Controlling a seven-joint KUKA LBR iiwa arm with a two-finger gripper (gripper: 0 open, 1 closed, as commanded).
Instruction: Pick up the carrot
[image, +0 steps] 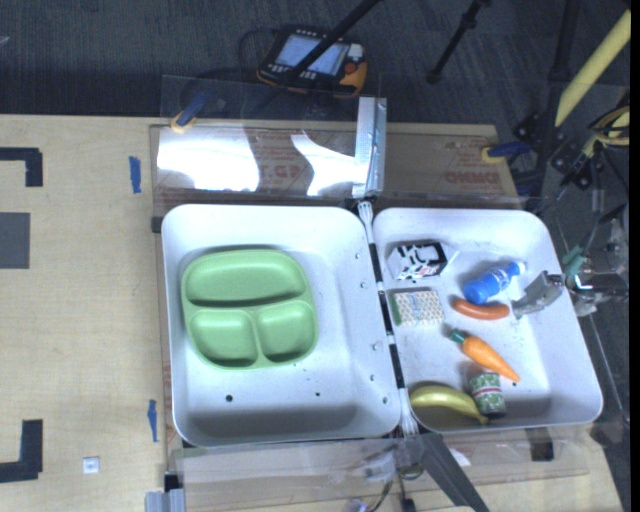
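Camera view, from above at a slant. Two white bins side by side on the surface: left bin bearing a green tray with three compartments; right bin bearing the clutter.

Carrot lying flat in the right bin, slightly below centre, green top toward upper left, orange tip toward lower right. Just above it, a sausage, near but apart. Blue bottle above the sausage. Small can just below the carrot's tip, banana to the can's left, touching or nearly so. Patterned card and black-and-white piece along the bin's left wall.

Gripper at the bin's right side, beside the bottle and sausage, up and right of the carrot. Fingers blurred against the white bin; whether apart or together, cannot tell.

Judged step: approach, carrot not yet grasped. For a sound pick: shift down-left until centred over the carrot's thick middle, turn the closing line across its long axis, descend with fingers wide. Risks: grazing the sausage on the upper side, nudging the can at the tip, slipping off the tapered end.
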